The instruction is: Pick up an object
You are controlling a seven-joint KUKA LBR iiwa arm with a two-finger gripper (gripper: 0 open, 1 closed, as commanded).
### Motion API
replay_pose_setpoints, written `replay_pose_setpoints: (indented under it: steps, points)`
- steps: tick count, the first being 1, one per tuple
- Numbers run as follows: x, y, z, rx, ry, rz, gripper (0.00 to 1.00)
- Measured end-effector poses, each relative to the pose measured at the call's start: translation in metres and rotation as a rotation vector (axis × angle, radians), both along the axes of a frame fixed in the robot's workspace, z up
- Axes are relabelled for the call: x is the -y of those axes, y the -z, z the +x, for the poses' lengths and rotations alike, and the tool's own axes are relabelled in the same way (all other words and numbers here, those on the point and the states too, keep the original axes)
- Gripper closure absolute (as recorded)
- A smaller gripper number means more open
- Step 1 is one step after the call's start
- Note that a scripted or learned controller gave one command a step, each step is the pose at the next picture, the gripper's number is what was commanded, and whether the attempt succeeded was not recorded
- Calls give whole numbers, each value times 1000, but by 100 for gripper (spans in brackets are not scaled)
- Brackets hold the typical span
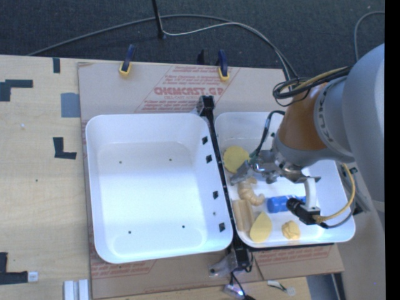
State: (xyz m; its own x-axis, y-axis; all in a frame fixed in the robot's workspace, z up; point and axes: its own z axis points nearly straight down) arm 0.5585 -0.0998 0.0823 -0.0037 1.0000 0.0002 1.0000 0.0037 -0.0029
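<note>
Arm: grey with an orange band (300,120), reaching in from the right and bending down over the right bin (340,233).
End effector (250,167): low inside the right bin, near its left wall, at the metal fittings below the wrist; its tip sits close above the objects there.
End effector state: cannot tell whether wide or narrow (the wrist hardware and the slant of the view hide it), and no object can be made out in its hold.
Yellow disc (235,157): lies in the right bin, just beside the end effector on its left, close to the divider between the bins.
Tan figure (250,195): small and lumpy, just below the end effector, toward the near side of the bin.
Wooden block (242,215): long and pale, lying along the left wall, below the figure.
Yellow oval (261,227): flat, near the front wall, right of the block.
Blue piece (278,204): near the bin's middle, right of the figure, partly covered by a black part on the arm's cable.
Yellow lump (290,230): small, near the front wall, right of the oval.
Left bin (94,167): white, beside the right one.
Worktop (37,167): pale wood, with cardboard (181,89) under the bins held by two blue-and-yellow clamps (127,61) at the far edge.
</note>
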Motion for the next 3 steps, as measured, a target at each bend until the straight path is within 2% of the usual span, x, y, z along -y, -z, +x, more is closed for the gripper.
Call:
replay_pose_setpoints:
  steps: [1, 2, 3]
  points:
    - [-4, -3, 54, 4, 2, 0, 0]
    - [1, -2, 96, 4, 2, -1, 0]
    - [1, -13, 95, 4, 2, -1, 100]
